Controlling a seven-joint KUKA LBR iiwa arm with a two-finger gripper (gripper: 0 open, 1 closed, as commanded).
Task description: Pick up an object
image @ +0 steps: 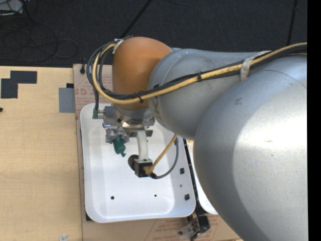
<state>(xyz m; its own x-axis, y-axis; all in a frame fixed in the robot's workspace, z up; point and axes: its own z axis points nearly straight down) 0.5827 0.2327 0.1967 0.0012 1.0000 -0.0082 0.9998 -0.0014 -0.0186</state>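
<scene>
counter (35, 159): pale wood, spreading out to the left of the white bin (95, 185).
dark patches (17, 82): flat shapes on the counter, far to the left of the white bin, near the back.
grey square (65, 99): flat on the counter, just left of the white bin's back corner.
green thing (119, 146): small, inside the white bin, in its back half and a bit left of the middle, right at the low end of the claw.
claw (122, 134): above the back half of the white bin, pointing down. I cannot tell how far open it is, or if it has hold of the green thing.
arm (241, 134): big and grey with an orange band (138, 64). It comes in from the right of the white bin and covers the bin's back right corner.
second bin (204, 205): a bit of white just right of the white bin, under the arm.
</scene>
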